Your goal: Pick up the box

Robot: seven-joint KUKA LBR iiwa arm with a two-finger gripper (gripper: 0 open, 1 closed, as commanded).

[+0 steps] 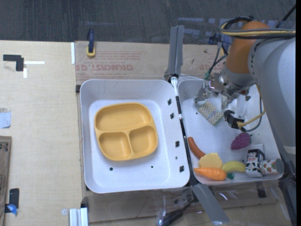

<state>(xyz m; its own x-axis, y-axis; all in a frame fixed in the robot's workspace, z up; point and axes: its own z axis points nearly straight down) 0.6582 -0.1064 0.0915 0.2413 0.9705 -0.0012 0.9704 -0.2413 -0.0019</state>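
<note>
The box (209, 112) lies tilted in the right bin (214, 138), near its upper left corner — just beneath the gripper (214, 94), whose grip on it I cannot tell. The yellow divided plate (125, 131) sits in the left bin (94, 173).

end effector (214, 97) fingers perhaps hidden, arm (277, 79) cropped right
</note>
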